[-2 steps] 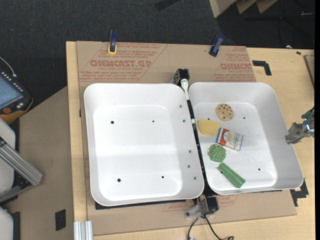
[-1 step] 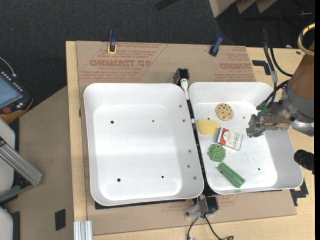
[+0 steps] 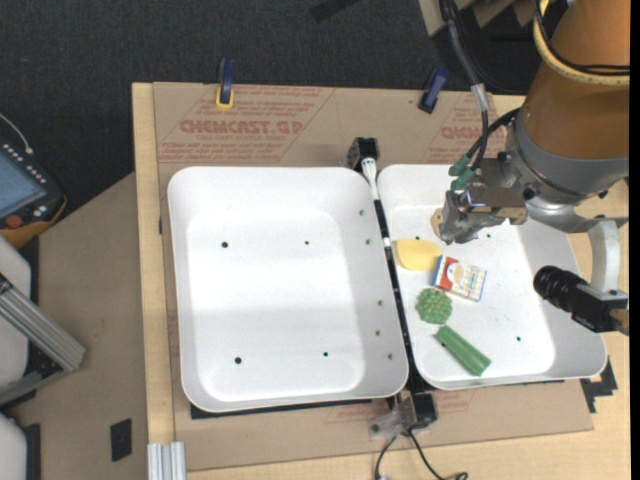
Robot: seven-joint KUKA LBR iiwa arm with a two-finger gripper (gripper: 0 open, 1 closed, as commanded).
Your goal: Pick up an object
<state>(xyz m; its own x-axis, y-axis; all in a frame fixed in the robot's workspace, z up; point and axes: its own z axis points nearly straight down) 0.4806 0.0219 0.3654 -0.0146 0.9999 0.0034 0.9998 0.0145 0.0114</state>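
The gripper [image 3: 455, 226] hangs low over the right bin [image 3: 545, 353], toward its back edge and close to the wall it shares with the left bin [image 3: 200, 298] — whether its tips are spread or closed, I cannot tell from this slant. Nothing shows between them, so no pick yet.

Four candidates sit bunched along the right bin's left side: a yellow piece [image 3: 416, 255] just in front of the gripper, a small red-and-white box [image 3: 462, 279] beside it, a green ball [image 3: 433, 306] nearer the front edge, and a green stick [image 3: 462, 350] closest to the front.

The yellow piece looks the likeliest target. To do this well, centre over it before going down — it lies near the dividing wall, so one tip risks catching the rim. The box is touching or nearly so; a sloppy close could nudge both.
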